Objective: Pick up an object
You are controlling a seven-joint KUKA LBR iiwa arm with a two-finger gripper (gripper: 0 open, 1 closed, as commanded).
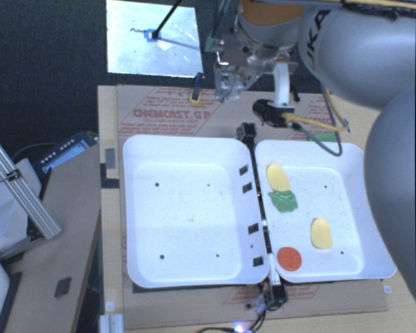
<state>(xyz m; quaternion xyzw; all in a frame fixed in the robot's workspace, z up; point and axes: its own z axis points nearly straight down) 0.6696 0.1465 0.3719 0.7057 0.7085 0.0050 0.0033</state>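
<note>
Bin on the right [351, 162] holds two yellow pieces [277, 176], one green piece [283, 200], one orange disc [289, 259].

We see the grey KUKA arm with its orange band [270, 13] entering from the right of the frame, its bulky rounded links filling the upper right and right edge. Its wrist sits at top centre, tilted downward and leftward. The two-finger metal gripper [227, 83] hangs below it, at upper centre; its state is unclear to us.
</note>
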